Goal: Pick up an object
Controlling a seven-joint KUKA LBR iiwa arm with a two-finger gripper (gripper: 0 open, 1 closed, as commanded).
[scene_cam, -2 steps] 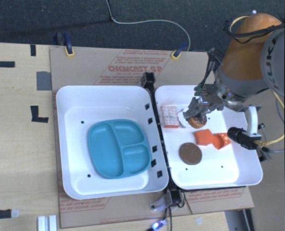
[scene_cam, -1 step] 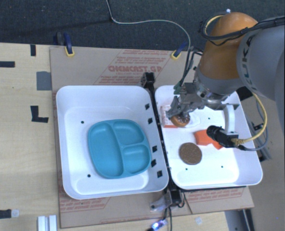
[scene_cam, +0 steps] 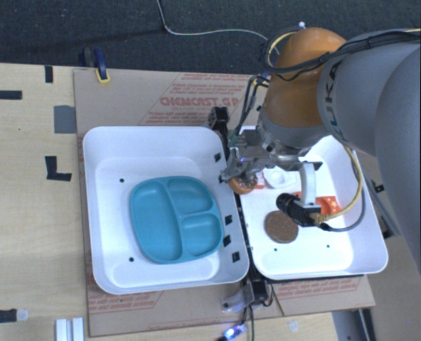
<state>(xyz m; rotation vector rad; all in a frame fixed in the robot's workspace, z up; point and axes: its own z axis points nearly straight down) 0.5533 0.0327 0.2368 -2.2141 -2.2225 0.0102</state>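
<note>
A small orange-brown object (scene_cam: 243,184) sat right under the gripper (scene_cam: 240,174), at the left edge of the right bin (scene_cam: 353,261) close to the wall shared with the left bin (scene_cam: 97,155). It looked like the piece being targeted, though it was too small and too shadowed by the tool to name more exactly. The gripper was low over it, seemingly touching or nearly so, but whether the jaws were spread, closed empty or clamped on the object could not be told, since the wrist body hid the tips.

Just beyond the jaws, toward the arm's side, lay a white piece (scene_cam: 275,179), and farther that way an orange block (scene_cam: 328,204) beside a black cable fitting. Below the jaws and well clear of them, a round brown disc (scene_cam: 281,227) rested flat on the bin floor. On the other side of the jaws, across the shared wall, a blue divided plate (scene_cam: 176,217) lay flat in the left bin, apart from the gripper.

Judged from this, the approach and descent looked done, with the tool at grasp height. What remained was to confirm a close on the object and lift it off the floor; nothing showed it raised yet.
</note>
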